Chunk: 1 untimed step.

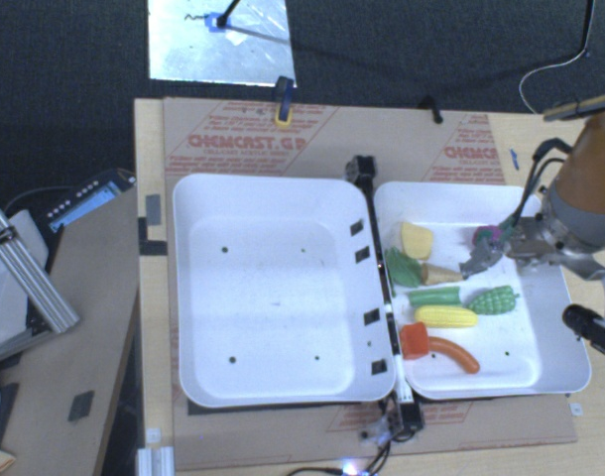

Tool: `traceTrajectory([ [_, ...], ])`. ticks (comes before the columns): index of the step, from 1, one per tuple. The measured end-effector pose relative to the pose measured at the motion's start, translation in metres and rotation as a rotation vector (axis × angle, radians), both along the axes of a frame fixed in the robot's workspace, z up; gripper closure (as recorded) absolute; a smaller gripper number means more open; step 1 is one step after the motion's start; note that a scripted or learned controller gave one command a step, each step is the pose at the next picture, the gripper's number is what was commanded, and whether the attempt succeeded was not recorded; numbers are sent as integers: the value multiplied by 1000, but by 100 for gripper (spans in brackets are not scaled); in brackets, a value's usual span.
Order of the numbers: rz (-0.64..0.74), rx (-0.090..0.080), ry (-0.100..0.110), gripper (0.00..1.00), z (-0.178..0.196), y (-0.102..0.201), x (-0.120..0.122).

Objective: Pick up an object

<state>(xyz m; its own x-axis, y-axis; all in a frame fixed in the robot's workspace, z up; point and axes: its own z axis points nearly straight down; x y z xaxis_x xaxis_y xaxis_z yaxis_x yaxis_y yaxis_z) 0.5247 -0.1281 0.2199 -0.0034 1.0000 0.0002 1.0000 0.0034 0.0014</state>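
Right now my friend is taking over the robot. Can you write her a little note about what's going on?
Gripper: hovering over the right bin, near its top middle. Can't tell whether it is open or shut, and nothing is seen held in it.

Toys: all in the right bin. Yellow block and green leafy piece by the divider; green pepper, yellow corn and bumpy green piece in the middle; orange sausage with a red piece at the front.

Done: no toy lifted yet.

Left: grab one and lift it.
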Motion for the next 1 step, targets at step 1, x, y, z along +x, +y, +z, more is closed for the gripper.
traceTrajectory([
  [1, -2, -3, -13, 0, -120, 34, -21],
])
